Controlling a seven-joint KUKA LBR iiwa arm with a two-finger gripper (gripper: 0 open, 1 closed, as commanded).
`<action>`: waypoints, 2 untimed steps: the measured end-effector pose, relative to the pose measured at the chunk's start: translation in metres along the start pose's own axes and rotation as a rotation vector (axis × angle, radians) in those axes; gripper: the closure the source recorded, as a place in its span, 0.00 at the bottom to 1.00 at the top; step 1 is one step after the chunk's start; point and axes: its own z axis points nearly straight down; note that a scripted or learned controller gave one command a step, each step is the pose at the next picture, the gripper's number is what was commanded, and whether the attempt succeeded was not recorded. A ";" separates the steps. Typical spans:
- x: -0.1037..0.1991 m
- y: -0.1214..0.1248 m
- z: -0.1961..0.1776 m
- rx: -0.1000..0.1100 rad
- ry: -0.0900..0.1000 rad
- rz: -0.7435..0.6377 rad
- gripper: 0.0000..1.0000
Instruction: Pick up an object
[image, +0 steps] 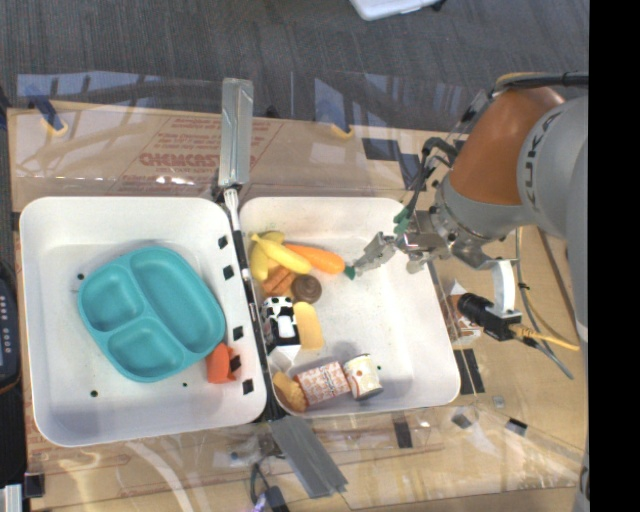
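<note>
Hovering over the right bin (425, 330), the gripper (372, 252) sits just beside the carrot (318, 259) tip; can't tell its opening. Carrot lies w/ 1 banana (272, 256) near the divider. Prob. light, stiff, smooth: grab mid-body, across its width.

gripper (372, 254) over right bin (420, 330) (near carrot (315, 259)), teal plate (150, 312) left

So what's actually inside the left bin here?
The left bin holds a teal divided plate and an orange piece at the plate's lower right corner. Whatever lies under the plate is covered.
</note>
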 end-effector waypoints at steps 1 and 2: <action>-0.002 0.070 0.048 0.002 0.001 -0.098 0.00; 0.022 0.071 0.129 0.000 0.001 -0.179 0.00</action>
